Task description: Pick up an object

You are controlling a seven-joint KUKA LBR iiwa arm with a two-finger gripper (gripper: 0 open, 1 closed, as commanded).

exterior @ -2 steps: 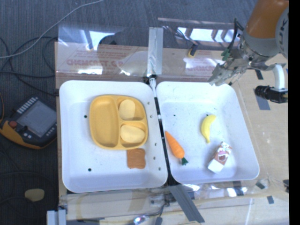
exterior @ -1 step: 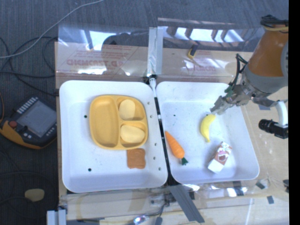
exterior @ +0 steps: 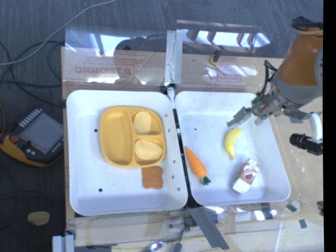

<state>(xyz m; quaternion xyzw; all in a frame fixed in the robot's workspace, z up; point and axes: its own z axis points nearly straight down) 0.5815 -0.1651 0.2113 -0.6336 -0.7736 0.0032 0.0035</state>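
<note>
Over the right bin, near its far right side, hangs my hand, reaching in off the grey arm with the orange band. Whether my fingers are apart or together I cannot tell from this slant, and nothing shows between them.

Just below my hand lies the banana, yellow, curved, lengthwise toward the near rim, close to me but not touching. Further toward the near edge from my hand sits the small carton, white with a red patch, tipped on its side, near the bin's front right corner. Down and to the left of my hand lies the carrot, orange with its green tip pointing to the near edge, close against the wall where the two bins meet.

Well off to the left of my hand, across that wall, is the left bin. It holds a yellow divided tray with two pale rounded pieces: one in the far small compartment, one in the near small compartment. The long compartment beside them is bare. Just beyond the tray's near edge, on the bin floor, lies a brown slice.

Far left of my hand, off the table on the dark floor, rests a control pendant with a grey screen.
</note>
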